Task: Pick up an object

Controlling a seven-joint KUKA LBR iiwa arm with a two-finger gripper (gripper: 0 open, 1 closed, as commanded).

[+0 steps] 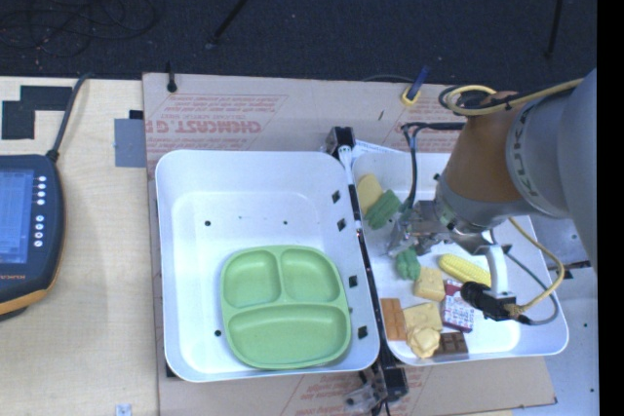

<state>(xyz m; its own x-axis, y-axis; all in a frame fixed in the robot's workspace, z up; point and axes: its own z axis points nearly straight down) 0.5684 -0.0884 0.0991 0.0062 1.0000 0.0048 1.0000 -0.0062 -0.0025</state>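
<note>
Arm: grey KUKA arm (546, 146) reaches in from the right, orange band above the wrist, bent down over the right bin (546, 341).
Gripper: gripper (417, 234) low in the right bin's upper middle, among the toy food. Its state: cannot tell from this slant, metal parts blur together.
Left bin: left bin (195, 190) bears a green divided plate (285, 307), three compartments, nothing in them.
Right bin contents: yellow piece (368, 188) and green piece (384, 208) at top left; small green piece (406, 262) just below the gripper; corn cob (464, 269) to its lower right; yellow chunk (430, 283); more yellow and brown bits toward the near edge.
Nearest candidate: small green piece, touching or just beside the gripper's underside; cannot tell which.
Key relation: that piece lies toward the near edge from the gripper, slightly left. The corn cob's long axis runs left-right with a slight slant.
Judgement: grasp not confirmed; nothing seen between the tips.
Elsewhere: teach pendant (24, 224) on the bench, far left.
</note>
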